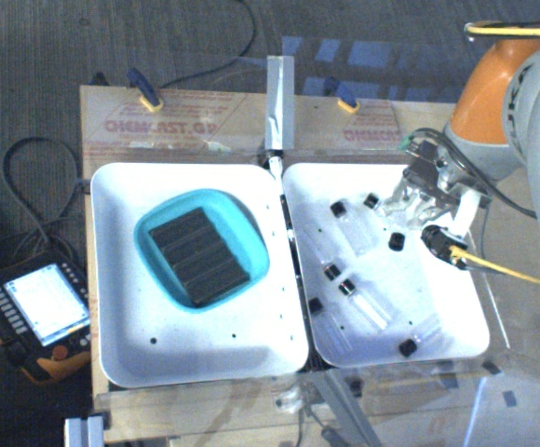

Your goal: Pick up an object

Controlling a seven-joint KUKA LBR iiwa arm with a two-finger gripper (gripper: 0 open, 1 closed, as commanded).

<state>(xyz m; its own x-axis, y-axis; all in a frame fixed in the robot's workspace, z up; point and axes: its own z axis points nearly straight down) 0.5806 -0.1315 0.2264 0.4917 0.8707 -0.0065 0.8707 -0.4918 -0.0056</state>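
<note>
Grey and orange, the robot arm (pixel 503 91) is reaching in from the right and hanging over the upper right corner of the right-hand shallow white bin (pixel 465 338). Its claw (pixel 417 198) is sitting low over that corner, among clear plastic pieces, and the tangle of metal parts and cables around it is making it too hard to read; I cannot tell whether it is released or clenched, nor whether anything is caught in it. A yellow cable (pixel 503 268) is trailing off from the wrist toward the right.

Scattered across the floor of the right bin are lying several small clear plastic vials with black caps: one near the top (pixel 338 209), one just below the claw (pixel 397 242), a pair near the middle left (pixel 337 279), and one by the lower edge (pixel 407 347). A longer clear tube (pixel 371 310) is lying slanted between them. The vial closest to the claw is lying just beside it, but whether they are touching is not clear.

The left-hand white bin (pixel 121 343) is carrying a rounded light-blue plastic dish (pixel 154 226) with a dark ribbed rectangular block (pixel 198 252) lying slanted inside it. Both bins are resting side by side on the wooden desk (pixel 177 119), well apart from a handheld control tablet (pixel 35 310) that is lying on the grey carpet at the left.
</note>
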